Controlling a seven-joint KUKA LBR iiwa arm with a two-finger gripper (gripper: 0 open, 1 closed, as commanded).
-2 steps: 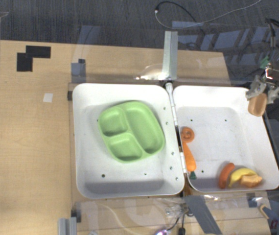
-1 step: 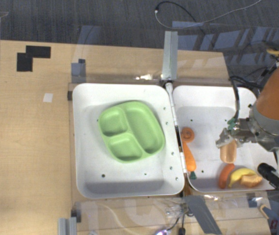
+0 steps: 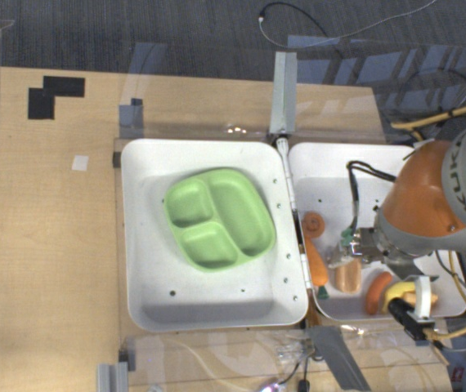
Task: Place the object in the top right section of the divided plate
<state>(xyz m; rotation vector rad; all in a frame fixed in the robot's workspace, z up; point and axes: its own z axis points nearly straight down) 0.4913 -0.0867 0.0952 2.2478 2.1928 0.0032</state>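
A green divided plate point(image 3: 218, 217) with three sections lies in the left white bin point(image 3: 147, 300). My gripper point(image 3: 348, 257) is low in the right bin point(image 3: 331, 166), at its front left part. It hangs right over a tan, bread-like piece point(image 3: 347, 279), and the wrist hides where they meet. An orange carrot point(image 3: 318, 268) lies along the bin's left wall just left of the gripper. A small brown round piece point(image 3: 312, 223) sits behind the carrot.
An orange-red piece point(image 3: 374, 294), a yellow banana point(image 3: 398, 291) and a pale piece point(image 3: 423, 297) crowd the right bin's front right corner. The arm's grey and orange body point(image 3: 425, 202) covers the bin's right side. A metal divider post point(image 3: 283, 96) stands behind the bins.
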